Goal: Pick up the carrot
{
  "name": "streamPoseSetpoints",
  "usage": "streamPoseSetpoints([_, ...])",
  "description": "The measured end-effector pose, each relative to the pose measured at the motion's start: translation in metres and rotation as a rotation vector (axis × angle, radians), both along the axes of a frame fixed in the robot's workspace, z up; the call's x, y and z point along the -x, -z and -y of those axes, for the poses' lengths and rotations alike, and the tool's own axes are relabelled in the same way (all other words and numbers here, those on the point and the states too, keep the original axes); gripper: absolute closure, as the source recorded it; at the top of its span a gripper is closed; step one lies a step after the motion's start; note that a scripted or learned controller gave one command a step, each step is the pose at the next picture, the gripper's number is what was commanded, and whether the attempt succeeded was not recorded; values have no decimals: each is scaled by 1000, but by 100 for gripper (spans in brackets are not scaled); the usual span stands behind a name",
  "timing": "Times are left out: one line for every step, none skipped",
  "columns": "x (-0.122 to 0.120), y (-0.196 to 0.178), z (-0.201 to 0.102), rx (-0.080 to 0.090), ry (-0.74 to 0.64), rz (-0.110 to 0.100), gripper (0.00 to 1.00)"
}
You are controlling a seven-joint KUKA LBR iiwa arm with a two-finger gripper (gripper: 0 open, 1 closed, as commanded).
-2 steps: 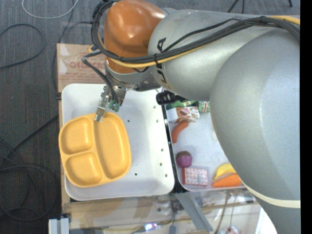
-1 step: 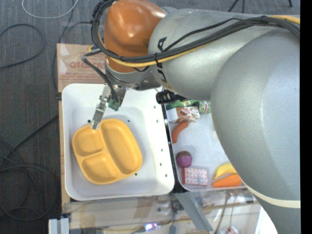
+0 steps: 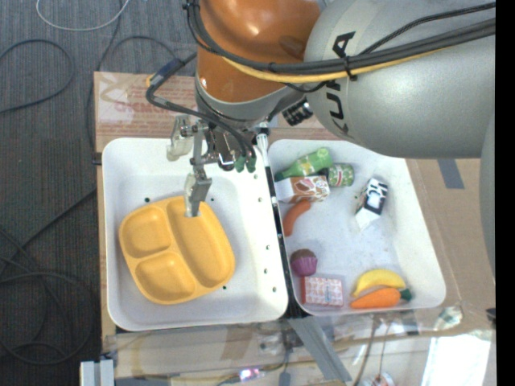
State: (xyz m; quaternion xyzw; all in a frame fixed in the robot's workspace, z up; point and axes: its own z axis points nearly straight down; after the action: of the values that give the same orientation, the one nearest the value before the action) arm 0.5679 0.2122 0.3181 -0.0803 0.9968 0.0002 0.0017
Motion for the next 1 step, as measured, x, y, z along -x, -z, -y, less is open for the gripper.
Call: streamPoseSetpoints([18, -28, -22, -1, -562, 1, 0])
